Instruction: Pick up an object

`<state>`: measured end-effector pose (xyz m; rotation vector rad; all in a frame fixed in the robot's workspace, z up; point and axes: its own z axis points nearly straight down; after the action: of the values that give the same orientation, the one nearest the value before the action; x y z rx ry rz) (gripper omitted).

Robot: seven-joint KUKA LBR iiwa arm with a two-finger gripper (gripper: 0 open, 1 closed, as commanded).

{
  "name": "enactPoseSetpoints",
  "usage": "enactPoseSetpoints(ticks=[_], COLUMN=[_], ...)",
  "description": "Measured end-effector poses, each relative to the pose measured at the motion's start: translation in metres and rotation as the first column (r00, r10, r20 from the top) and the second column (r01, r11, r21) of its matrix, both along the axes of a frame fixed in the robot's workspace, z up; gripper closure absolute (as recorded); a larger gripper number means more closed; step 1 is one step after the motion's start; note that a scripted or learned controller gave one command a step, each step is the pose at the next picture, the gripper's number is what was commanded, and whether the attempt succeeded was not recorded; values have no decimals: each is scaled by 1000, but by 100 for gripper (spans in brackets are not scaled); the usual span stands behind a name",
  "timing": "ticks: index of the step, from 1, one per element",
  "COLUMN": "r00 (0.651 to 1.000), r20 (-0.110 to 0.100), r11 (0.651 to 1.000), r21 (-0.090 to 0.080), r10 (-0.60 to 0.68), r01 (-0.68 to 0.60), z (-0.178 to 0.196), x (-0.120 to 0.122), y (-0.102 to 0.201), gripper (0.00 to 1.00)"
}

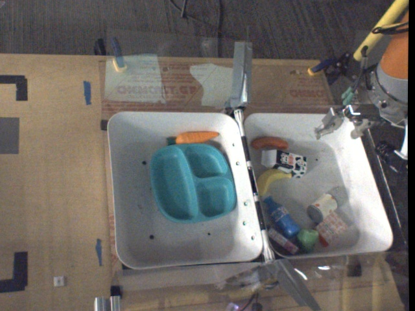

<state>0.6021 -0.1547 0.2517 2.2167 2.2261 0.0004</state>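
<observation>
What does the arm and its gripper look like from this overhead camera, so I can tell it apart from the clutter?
The arm enters from the right: a grey body with an orange band above the wrist. Its gripper is pale metallic grey, with two slim fingers sticking out over the right bin's rim. A small teal piece and thin dark cables sit near the wrist. A yellow bar runs diagonally above it.

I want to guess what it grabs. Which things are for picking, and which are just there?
For picking: carrot, teal plate, sausage, cow toy, banana, blue bottle, cup.
Just there: two bins, blue tape, cardboard.
</observation>
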Motion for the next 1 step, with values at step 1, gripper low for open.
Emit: enactPoseSetpoints(ticks=[1], r00=[998], r20=[6], r11=[998], r21=[-1], r10=[-55], r01=[55], z=[-165], x=[42], y=[26], gripper=[0])
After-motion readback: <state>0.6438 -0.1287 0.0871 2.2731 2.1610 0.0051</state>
